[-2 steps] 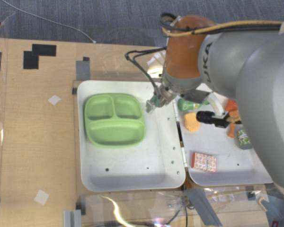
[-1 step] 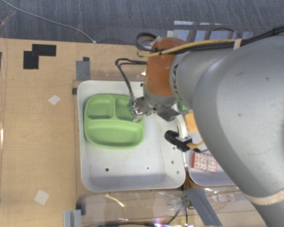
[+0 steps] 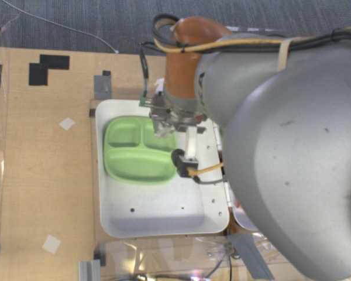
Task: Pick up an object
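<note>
A green divided plate lies in the left white bin, toward its far left part. My gripper hangs over the plate's right far edge, below the orange wrist band. The wrist body hides the fingertips, so their state is unclear. Whether they touch the plate cannot be judged from this angle.
The big grey arm covers nearly all of the right bin. The near half of the left bin shows bare white floor. Black tape marks sit on the wooden bench at the far left.
</note>
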